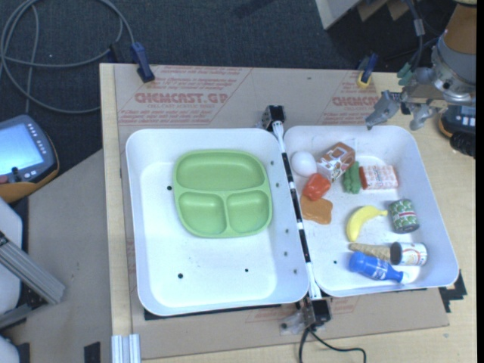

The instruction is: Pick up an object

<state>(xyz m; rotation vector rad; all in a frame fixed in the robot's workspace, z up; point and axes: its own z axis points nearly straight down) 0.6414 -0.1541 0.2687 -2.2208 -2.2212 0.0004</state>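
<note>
Camera view: gripper [396, 108] hangs over the right bin's [439, 203] far rim with fingers spread apart, gripping nothing. Below it lie a banana [364, 221] and a blue bottle [375, 267]. The bench board [181, 97] reads "CHEMCAST".

bench [189, 100]: brown board | left bin [151, 225] | right bin [431, 195], touching side by side
</note>
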